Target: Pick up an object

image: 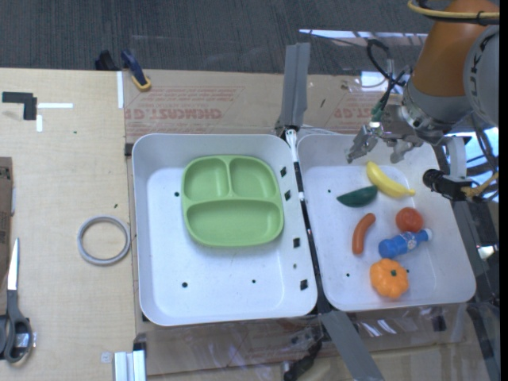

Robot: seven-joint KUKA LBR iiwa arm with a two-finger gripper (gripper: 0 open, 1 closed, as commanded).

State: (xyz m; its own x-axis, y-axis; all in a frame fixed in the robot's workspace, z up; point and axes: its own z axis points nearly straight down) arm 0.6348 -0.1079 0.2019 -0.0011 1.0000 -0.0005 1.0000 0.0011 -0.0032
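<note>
The bench point(63, 181) is a pale wooden surface, with a sheet of brown cardboard point(206, 105) lying along its far side. Two shallow white bins sit side by side on it. The left bin point(159, 292) holds a green divided plate point(232, 201), set toward its far half and lying flat. The right bin point(333, 284) holds the small things.

The arm point(456, 50) comes in from the right, grey with an orange band, and its wrist hangs above the far edge of the right bin. The gripper point(379, 145) points down there, just above and left of the banana point(389, 179); its fingers look spread apart with nothing between them, though they are small and partly blurred.

In the right bin, the yellow banana lies slanted near the far side. A dark green pepper-like piece point(357, 197) lies just left of the banana's lower end. A red sausage point(363, 233) lies slanted near the middle. A red tomato point(409, 218) sits just above a blue bottle point(403, 244), close to touching it. An orange pumpkin point(389, 279) sits nearest the front edge.

On the bare bench to the left lie a grey tape ring point(104, 239), scissors point(14, 324) at the lower left corner, and a blue and yellow clamp point(136, 74) near the far edge
</note>
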